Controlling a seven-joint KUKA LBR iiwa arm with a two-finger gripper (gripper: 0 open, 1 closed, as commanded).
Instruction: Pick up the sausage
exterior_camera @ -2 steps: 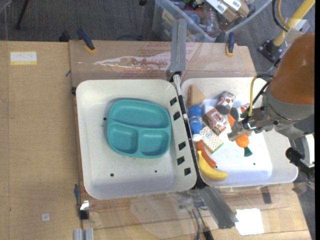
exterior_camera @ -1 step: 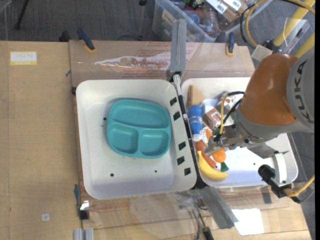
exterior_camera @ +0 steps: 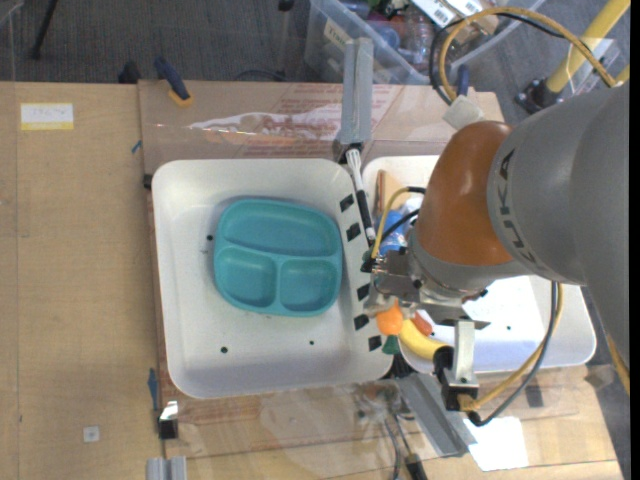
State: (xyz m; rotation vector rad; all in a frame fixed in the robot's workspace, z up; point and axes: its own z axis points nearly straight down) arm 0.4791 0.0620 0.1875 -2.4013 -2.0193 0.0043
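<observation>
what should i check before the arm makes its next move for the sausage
1. Sausage located: cannot tell; the arm covers much of the right bin.
2. Gripper over right bin: ok, the wrist hangs low at its left end.
3. Finger state: cannot tell.
4. Small orange and yellow items beside the wrist: ok, visible, but identity unclear.
5. Left bin holds a teal divided plate, away from the arm: ok.

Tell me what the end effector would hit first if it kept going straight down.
Probably the toy food heaped under it, an orange piece and a yellow one in the right bin. Depth is unclear.
</observation>
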